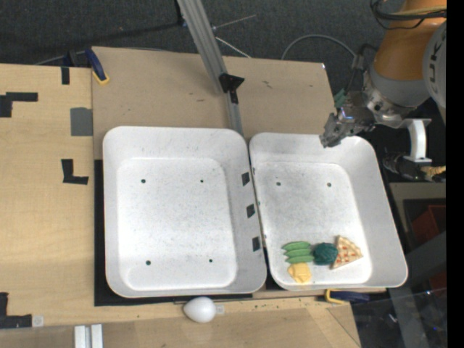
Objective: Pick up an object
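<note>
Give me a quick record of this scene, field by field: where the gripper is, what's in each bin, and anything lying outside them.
gripper: over the right bin's far rim, apart from the toys
right bin: green pea pod, dark green broccoli, pizza slice, yellow corn piece, clustered at near edge
left bin: no objects seen
outside bins: white egg on the bench by the left bin's near edge

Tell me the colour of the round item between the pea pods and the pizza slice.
Dark green, seen in the camera view: the round item in the right bin.

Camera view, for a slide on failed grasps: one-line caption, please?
Hand over the right white bin's far rim; small green, yellow and pizza-slice-shaped toys cluster near its front edge.
</note>
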You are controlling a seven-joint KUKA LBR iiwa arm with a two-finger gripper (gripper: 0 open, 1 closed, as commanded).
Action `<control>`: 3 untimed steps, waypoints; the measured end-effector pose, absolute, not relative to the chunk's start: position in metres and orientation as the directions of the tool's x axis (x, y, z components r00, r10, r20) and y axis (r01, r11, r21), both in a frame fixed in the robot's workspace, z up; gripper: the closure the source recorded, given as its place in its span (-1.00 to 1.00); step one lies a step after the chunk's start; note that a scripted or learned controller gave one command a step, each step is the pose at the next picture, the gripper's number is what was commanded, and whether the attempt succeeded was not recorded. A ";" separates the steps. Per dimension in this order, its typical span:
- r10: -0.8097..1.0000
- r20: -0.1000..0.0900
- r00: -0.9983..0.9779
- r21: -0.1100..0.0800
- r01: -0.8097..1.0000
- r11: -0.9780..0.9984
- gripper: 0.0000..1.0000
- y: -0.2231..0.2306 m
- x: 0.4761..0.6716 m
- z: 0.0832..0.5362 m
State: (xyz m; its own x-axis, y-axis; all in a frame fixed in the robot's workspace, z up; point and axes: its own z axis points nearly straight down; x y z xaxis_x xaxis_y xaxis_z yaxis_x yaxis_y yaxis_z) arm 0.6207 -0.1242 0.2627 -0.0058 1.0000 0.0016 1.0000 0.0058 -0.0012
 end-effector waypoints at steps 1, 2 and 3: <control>1.000 0.002 -0.006 -0.002 1.000 0.006 1.00 -0.068 0.601 0.266; 1.000 0.002 -0.006 -0.003 1.000 0.006 1.00 -0.017 0.576 0.265; 1.000 0.001 -0.007 -0.003 1.000 0.007 1.00 0.030 0.564 0.266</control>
State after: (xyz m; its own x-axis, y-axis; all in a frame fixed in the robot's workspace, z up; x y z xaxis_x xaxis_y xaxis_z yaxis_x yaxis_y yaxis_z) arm 0.5637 0.0303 0.2656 -0.0069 1.0000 0.0015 1.0000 0.0069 -0.0032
